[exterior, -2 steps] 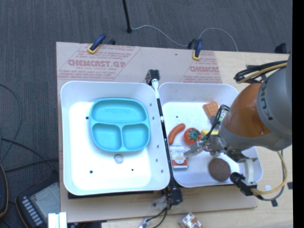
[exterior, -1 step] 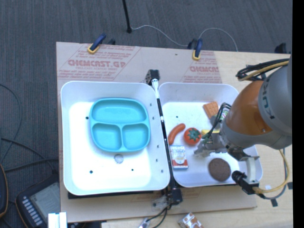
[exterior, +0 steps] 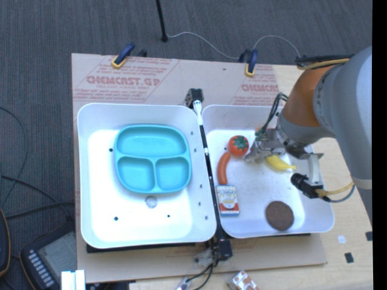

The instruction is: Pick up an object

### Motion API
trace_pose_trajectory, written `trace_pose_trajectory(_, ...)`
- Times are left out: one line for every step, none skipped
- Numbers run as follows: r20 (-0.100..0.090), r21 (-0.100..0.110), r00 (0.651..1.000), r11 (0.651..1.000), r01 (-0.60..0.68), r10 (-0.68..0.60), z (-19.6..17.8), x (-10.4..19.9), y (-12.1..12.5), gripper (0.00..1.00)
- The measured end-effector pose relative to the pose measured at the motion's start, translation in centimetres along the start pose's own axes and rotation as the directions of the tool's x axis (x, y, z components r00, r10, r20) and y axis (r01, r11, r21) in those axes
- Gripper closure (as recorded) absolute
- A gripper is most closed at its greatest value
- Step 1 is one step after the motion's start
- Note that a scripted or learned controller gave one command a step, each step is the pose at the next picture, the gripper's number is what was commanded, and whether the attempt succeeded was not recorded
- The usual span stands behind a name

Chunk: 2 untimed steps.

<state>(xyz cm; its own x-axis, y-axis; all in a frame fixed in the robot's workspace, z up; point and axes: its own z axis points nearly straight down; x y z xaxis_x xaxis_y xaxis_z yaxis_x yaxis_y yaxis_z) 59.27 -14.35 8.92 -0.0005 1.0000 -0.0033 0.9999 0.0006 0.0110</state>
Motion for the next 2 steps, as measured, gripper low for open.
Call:
trace_pose_trajectory(0.0,0.003,1.0,1.0,0.001,-0.001,0.1,0.1,-0.1,0.0)
trace_pose_trajectory(0.002,0.0,1.0,1.0,0.001,-0.001,-1.0,0.0,0.0,1.0)
